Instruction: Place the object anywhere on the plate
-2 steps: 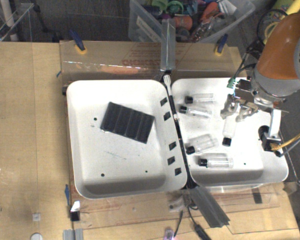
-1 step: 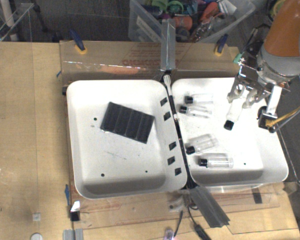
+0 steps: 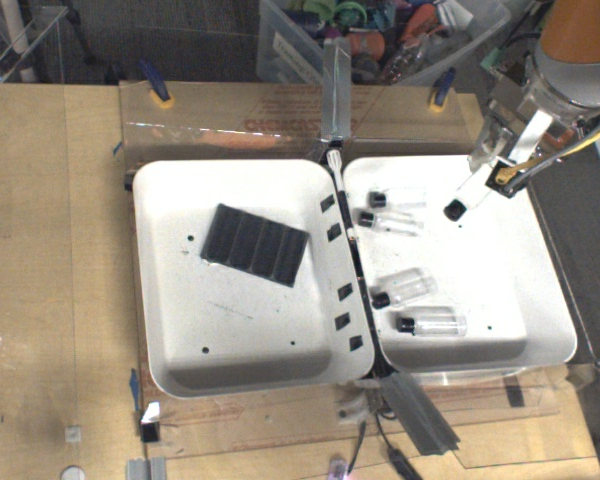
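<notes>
Nearest the camera: a clear vial with a black cap [image 3: 429, 323] lies on its side at the front of the right bin [image 3: 540, 268], well below and left of the gripper [image 3: 458, 206].
Task's thing: likely one of four such vials in the right bin; a second [image 3: 405, 288] lies just behind the first, and two more [image 3: 392, 200] [image 3: 388, 223] lie just left of the gripper.
Plate: the dark ribbed rectangular plate [image 3: 255, 245] sits tilted in the left bin [image 3: 170, 348], far left of the gripper, across the divider.
Gripper: poised over the rear of the right bin; a small black tip shows, but I cannot tell how it is set, and no vial sits in it.
Risk: clear, round vials may roll or slip from a pinch; the paired ones lie close, so a grasp could nudge the neighbour.
In the way: the raised bin rims and the divider [image 3: 342, 268] with black clips, between vials and plate.
Around: a tub of coloured toys [image 3: 380, 13] beyond the bins.
</notes>
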Controlling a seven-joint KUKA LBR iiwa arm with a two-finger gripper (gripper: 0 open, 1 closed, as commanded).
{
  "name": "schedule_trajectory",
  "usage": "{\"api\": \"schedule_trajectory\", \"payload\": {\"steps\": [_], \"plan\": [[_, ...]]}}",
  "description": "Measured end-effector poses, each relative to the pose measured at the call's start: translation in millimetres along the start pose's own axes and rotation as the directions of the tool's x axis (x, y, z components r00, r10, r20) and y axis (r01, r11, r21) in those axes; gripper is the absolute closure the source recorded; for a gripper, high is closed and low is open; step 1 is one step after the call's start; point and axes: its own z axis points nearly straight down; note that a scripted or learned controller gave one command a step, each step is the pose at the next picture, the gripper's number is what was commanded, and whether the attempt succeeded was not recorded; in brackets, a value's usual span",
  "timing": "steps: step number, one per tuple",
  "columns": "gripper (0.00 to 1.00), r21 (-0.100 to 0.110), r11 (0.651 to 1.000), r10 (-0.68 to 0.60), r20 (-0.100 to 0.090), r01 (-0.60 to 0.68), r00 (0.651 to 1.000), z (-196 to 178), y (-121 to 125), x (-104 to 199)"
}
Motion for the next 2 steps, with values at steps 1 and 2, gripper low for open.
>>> {"api": "schedule_trajectory", "payload": {"steps": [1,2], "plan": [[1.0,0.004,1.0,0.002,0.001,-0.002,1.0,94,-3,-2],[1.0,0.001,0.98,0.2,0.001,-0.2,0.98,50,-8,6]]}}
